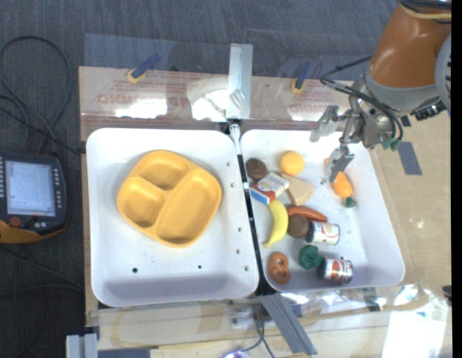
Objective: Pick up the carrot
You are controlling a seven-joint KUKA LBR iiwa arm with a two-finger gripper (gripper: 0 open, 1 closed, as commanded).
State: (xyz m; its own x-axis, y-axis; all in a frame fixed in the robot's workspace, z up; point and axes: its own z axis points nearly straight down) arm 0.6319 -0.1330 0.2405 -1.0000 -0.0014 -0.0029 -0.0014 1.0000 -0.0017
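Observation:
The carrot (pixel 342 186) is a short orange piece with a green tip, lying near the right wall of the right bin (pixel 387 237). My gripper (pixel 332 143) hovers over that bin's upper right part, just above and left of the carrot. Its two grey fingers are spread apart, open, with nothing between them. The lower fingertip (pixel 338 159) ends close to the carrot's upper end; I cannot tell whether it touches.
Left of the carrot lie an orange ball (pixel 292 162), a cheese wedge (pixel 300 192), a small carton (pixel 271 186), a banana (pixel 276 223), a red sausage (pixel 308 213) and two cans (pixel 325 234). A yellow divided plate (pixel 169 197) sits in the left bin (pixel 104 274).

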